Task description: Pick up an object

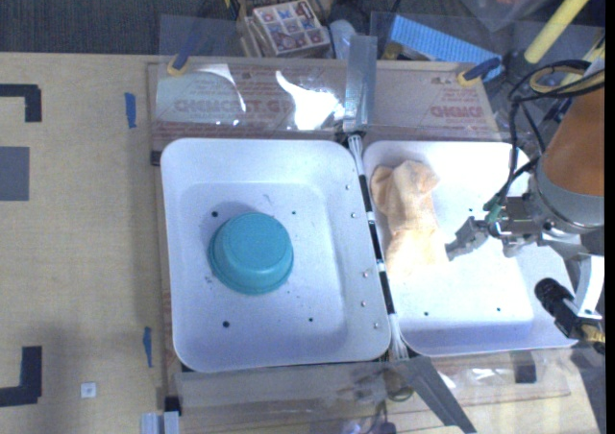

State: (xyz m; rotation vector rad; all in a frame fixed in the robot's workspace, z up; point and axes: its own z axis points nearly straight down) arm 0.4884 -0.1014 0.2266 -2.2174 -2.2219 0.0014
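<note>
A teal upturned bowl [251, 252] sits in the middle of the left bin [192, 182]. A crumpled cream-coloured cloth [405, 206] lies along the left side of the right bin [461, 312]. My gripper [463, 239] hangs over the right bin, just right of the cloth's lower part, pointing left toward it. Nothing is visible between its fingers.
A metal divider [370, 230] separates the two bins. Clear plastic walls stand behind them. Cables and the arm's body [577, 182] crowd the right edge. Boxes and clutter lie beyond the bench at the top.
</note>
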